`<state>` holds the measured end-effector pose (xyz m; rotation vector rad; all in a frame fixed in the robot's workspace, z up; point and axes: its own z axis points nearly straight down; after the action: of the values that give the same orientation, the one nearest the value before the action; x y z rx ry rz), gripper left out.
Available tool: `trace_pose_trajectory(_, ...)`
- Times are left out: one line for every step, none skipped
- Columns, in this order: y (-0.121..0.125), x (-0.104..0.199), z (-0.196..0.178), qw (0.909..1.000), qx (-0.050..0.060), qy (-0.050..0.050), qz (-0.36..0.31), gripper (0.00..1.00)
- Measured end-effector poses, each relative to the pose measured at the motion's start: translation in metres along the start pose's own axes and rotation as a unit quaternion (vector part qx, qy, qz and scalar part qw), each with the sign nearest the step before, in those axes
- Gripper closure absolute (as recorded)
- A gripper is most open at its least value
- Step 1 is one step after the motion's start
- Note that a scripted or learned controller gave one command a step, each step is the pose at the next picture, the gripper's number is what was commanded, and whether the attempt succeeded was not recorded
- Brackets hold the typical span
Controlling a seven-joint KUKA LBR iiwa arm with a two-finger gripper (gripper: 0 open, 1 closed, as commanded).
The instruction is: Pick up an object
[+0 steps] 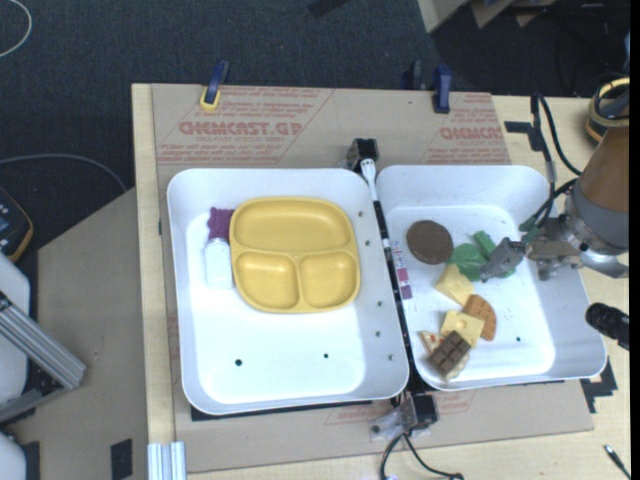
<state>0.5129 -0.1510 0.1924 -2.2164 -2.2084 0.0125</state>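
The right bin (520, 193) holds several toy foods. Among them are a brown round cookie (430, 240), a green piece (468, 259), a pale yellow wedge (454, 286), an orange-brown slice (483, 317) and a dark chocolate waffle (449, 352). My gripper (500, 259) reaches in from the right on the grey arm (585, 230). Its tip sits low in the bin, right against the green piece's right side. I see nothing lifted off the bin floor.
The left bin (285, 368) carries a yellow divided plate (295, 253), with a purple and white bottle (216, 246) at its left. A black rail (380, 238) runs between the bins. Blue clamps (441, 86) hold the board's far edge.
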Motion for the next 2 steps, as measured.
trace_pose_trajectory(0.003, 0.000, -0.007, 1.0000, -0.007, -0.001, -0.002, 0.00)
trace_pose_trajectory(0.003, 0.010, 0.053, 1.0000, -0.003, 0.000, -0.002, 0.00)
